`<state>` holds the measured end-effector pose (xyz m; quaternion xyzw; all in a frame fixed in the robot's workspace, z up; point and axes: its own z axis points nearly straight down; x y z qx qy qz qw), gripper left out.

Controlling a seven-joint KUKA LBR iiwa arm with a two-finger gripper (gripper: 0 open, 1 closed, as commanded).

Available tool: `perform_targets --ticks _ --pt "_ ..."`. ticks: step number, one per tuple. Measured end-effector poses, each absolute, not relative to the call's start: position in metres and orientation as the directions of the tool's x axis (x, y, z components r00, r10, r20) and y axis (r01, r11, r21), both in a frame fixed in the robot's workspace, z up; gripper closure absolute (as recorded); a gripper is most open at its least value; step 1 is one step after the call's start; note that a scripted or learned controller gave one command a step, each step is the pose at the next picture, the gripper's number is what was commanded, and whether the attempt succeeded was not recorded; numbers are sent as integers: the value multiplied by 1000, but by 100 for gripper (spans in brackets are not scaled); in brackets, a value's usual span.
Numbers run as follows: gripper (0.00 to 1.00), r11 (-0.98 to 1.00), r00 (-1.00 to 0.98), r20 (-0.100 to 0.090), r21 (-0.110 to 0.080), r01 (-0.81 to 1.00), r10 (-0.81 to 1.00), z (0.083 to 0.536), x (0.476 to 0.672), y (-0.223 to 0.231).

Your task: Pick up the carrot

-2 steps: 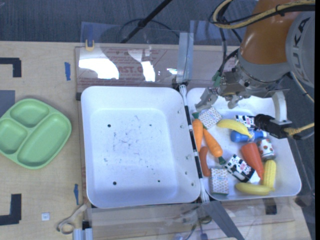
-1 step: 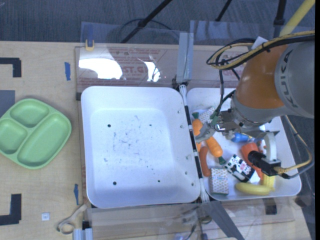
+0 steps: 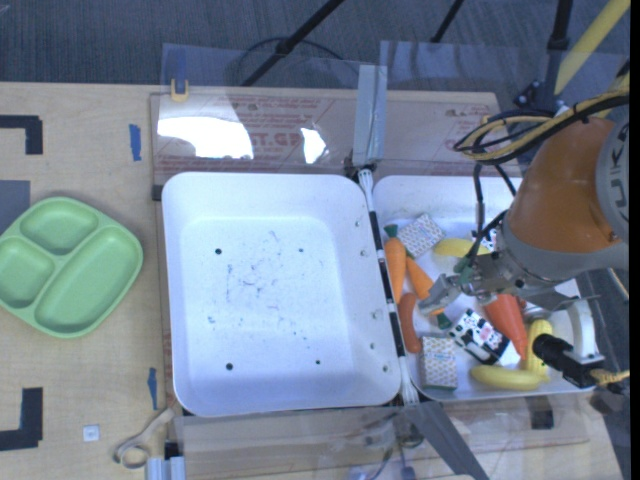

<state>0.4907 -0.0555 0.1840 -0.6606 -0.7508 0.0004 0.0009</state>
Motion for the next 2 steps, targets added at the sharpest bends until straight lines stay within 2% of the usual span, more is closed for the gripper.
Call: perform_targets --ticks 1,2 --pt "0 130 -130 0 1 992 992 184 512 -60" --pt "0 130 -130 -1 1 992 992 184 512 -60"
